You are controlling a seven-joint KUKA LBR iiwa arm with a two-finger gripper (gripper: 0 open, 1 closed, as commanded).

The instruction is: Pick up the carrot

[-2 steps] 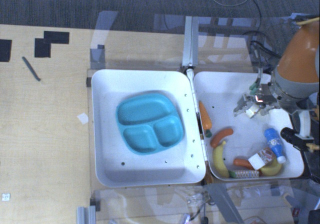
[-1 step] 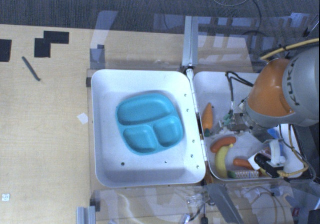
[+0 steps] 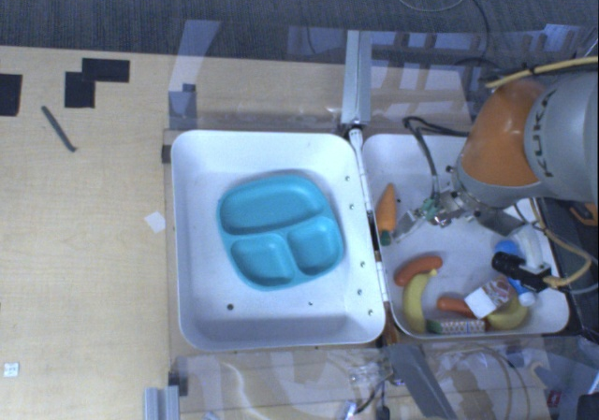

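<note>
Bright even overhead light; soft shadows inside white bins [image 3: 187, 250]; mild glare on rims; slight overall softness.

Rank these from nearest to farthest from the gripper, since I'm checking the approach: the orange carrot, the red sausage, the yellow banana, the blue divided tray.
1. Orange carrot, just left of the gripper, by the right bin's left wall.
2. Red sausage, below the gripper in the right bin.
3. Yellow banana, below the sausage, nearer the front.
4. Blue divided tray, in the left bin.

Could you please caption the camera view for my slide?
KUKA arm's gripper hovers in the right bin beside the carrot; blue tray sits left.
</note>
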